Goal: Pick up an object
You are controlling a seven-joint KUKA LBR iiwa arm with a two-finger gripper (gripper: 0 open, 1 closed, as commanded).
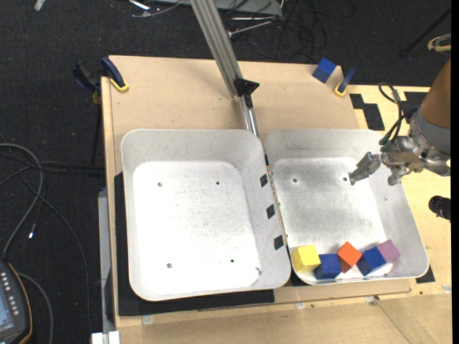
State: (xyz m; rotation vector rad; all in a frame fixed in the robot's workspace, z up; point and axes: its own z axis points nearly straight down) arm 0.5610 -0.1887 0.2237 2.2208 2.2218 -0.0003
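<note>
No legible text, labels, brands or numbers anywhere; black squares along the divider between the bins bare of lettering; black-and-white checker pattern at bench's far right corner, no readable characters.

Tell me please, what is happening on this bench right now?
A grey robot arm reaches in from the right, and its pincer hangs over the upper part of the right bin, holding nothing. Five small blocks lie along that bin's near edge: a yellow block, a blue block, an orange block, a second blue block and a purple block. Nothing is picked up yet. Another blue block sits on the bench, beyond the bins.
</note>
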